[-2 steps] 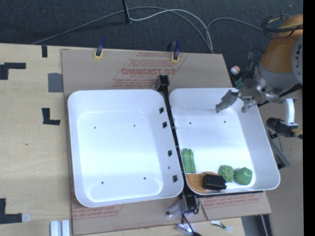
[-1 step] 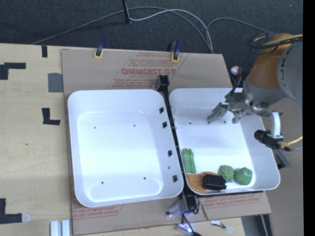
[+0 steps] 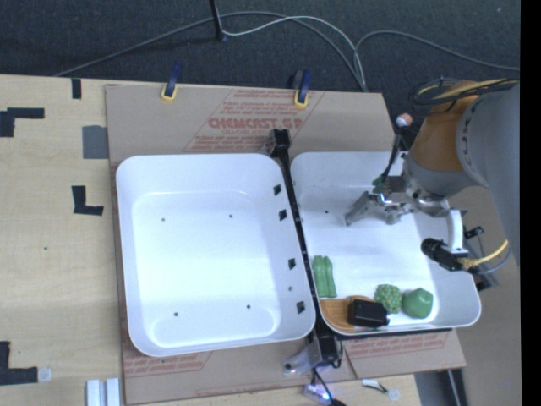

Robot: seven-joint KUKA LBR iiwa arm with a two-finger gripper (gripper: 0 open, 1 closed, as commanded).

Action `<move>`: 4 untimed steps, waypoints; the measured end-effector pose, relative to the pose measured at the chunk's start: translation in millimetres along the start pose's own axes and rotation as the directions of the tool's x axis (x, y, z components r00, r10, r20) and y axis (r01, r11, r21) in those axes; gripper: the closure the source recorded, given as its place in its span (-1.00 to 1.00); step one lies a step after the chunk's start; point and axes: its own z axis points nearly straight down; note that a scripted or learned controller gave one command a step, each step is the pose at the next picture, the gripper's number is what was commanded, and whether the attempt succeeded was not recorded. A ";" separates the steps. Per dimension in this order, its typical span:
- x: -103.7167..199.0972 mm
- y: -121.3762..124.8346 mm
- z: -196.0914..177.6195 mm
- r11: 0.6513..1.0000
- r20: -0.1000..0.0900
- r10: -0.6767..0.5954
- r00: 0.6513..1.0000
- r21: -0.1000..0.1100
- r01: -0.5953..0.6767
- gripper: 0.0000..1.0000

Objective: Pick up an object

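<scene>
The right bin (image 3: 338, 176) holds several items along its near edge. A green ridged piece (image 3: 324, 276) lies by the divider. A bumpy green ball (image 3: 388, 297) and a smooth green object (image 3: 418, 303) sit together near the front. A black block (image 3: 368, 313) rests on a tan wooden piece (image 3: 336, 311). My gripper (image 3: 378, 214) hangs over the middle of the right bin, farther back than all of these items. Its fingers are spread open with nothing between them.
The left bin (image 3: 203, 252) stands beside the right one, separated by a black divider with clips (image 3: 292, 227). The grey arm with its orange band (image 3: 439, 146) covers the right bin's far right side. Cables run behind the cardboard base.
</scene>
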 end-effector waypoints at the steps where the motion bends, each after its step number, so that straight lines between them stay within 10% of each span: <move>1: 0.0 1.2 -12.7 1.000 0.001 0.000 1.000 -0.004 0.000 1.00; 4: -12.4 -1.4 -157.3 1.000 0.002 0.000 1.000 -0.008 0.000 1.00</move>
